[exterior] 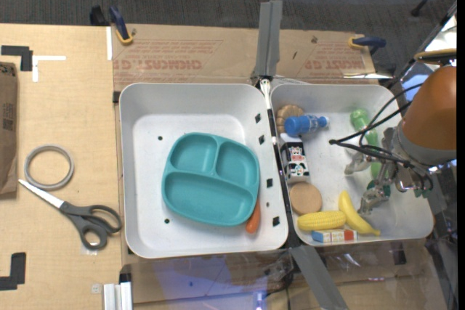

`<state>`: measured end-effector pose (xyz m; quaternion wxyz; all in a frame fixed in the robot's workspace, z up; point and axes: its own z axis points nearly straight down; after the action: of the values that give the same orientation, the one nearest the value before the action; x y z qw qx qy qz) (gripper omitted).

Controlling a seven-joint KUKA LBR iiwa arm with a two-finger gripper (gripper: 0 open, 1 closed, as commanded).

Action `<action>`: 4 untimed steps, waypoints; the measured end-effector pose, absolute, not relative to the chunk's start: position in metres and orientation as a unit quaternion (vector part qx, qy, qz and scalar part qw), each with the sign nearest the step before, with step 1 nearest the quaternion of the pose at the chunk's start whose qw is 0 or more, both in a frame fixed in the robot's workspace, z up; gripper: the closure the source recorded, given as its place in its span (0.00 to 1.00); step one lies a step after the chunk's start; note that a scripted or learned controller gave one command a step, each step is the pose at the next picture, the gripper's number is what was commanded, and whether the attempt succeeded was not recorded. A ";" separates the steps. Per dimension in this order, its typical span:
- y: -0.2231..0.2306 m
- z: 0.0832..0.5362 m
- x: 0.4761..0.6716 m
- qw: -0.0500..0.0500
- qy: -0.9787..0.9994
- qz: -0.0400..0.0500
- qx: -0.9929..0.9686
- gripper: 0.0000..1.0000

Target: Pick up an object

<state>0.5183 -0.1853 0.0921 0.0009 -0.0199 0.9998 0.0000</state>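
Nothing looks picked up yet: the gripper hangs low in the right bin beside the banana, and whether it is apart or closed I cannot tell.

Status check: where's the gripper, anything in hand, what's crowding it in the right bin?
Gripper low in right bin, grip state unreadable. Banana just beside it, not seen held. Corn cob and green toy nearby.

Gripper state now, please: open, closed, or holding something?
Two-finger gripper: cannot be told; it hangs over the right white bin, near the yellow banana.
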 end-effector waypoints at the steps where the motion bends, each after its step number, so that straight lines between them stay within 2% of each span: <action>1: -0.200 0.093 0.603 0.002 1.000 -0.001 -0.026 0.00; 2: -0.222 0.092 0.549 0.002 1.000 0.000 0.028 0.00; 4: -0.219 0.091 0.480 0.000 0.994 0.002 0.106 0.00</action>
<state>0.4803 -0.2186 0.0915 -0.0003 0.1060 0.9944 0.0016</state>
